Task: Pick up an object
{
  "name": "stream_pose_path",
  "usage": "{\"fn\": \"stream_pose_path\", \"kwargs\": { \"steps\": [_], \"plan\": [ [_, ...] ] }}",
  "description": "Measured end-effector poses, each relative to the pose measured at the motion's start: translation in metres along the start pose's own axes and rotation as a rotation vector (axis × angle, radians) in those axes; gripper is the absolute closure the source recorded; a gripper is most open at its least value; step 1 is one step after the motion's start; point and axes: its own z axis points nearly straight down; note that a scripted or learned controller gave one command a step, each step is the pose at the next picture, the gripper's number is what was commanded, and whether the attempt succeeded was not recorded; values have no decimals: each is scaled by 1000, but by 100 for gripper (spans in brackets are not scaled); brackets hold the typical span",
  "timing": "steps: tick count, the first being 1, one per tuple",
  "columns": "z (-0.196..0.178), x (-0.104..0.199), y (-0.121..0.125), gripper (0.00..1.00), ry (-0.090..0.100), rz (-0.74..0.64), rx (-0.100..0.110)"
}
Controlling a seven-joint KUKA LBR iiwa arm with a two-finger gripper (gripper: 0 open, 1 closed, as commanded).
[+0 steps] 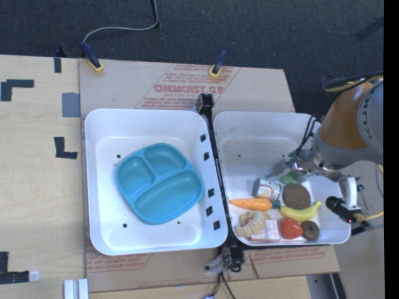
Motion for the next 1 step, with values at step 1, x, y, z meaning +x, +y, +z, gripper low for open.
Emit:
{"fn": "stream_pose_path", "kwargs": {
  "steps": [1],
  "plan": [
    [1, -24, -55, 0, 3, 0, 4]
  ]
}}
